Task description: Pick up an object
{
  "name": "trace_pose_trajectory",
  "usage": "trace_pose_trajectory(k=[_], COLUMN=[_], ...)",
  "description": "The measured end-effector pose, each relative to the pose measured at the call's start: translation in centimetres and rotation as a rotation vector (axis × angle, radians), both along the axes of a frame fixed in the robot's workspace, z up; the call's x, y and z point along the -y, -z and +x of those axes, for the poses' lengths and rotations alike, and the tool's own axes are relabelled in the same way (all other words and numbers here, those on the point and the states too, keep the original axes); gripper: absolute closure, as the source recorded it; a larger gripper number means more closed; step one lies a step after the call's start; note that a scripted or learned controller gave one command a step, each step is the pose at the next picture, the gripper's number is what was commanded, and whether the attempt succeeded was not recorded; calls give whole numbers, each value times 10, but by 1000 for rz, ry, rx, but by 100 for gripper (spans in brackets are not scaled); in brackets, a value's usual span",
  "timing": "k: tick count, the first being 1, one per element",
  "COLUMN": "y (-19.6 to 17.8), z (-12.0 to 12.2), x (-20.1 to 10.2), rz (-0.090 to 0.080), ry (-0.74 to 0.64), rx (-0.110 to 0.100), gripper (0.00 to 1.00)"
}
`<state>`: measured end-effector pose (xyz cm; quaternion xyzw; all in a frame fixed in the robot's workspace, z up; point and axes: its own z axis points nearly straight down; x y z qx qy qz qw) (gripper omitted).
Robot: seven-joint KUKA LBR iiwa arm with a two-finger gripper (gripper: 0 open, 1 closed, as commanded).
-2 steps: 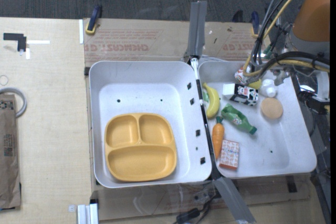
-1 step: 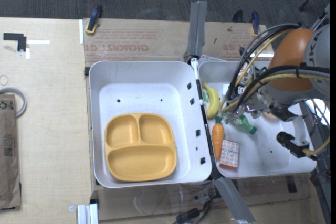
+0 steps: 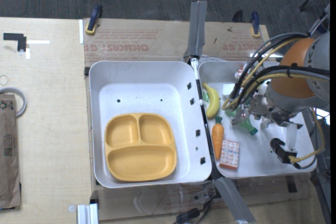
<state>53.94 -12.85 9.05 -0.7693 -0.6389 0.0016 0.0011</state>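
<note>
The right bin (image 3: 265, 162) holds a yellow banana (image 3: 212, 100) at its left wall, an orange toy carrot (image 3: 217, 136) below it, and a small orange-and-white carton (image 3: 229, 155) near the front. A green object (image 3: 244, 124) lies partly under the arm's wrist. My gripper (image 3: 251, 113) hangs low over the middle of the right bin, right above that green object, with cables draped around it. Its fingertips are hidden by the wrist and hoses.
The left bin (image 3: 105, 86) holds a yellow three-compartment plate (image 3: 140, 147). A grey divider bar (image 3: 197, 29) runs between the bins. Blue clamps (image 3: 95, 17) hold cardboard at the back. A brown paper bag (image 3: 8, 149) lies on the bench at far left.
</note>
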Motion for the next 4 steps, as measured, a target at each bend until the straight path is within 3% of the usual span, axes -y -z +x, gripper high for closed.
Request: trace_pose_trajectory(k=[1,2,3,4], y=[-8,0,-101,-165], z=[-1,35,54,103], x=[1,2,-66,-35], rz=[-1,1,-1,-2], ry=[3,-98,-238,-382], rx=[-2,-1,3,3], gripper=[100,100,100,100])
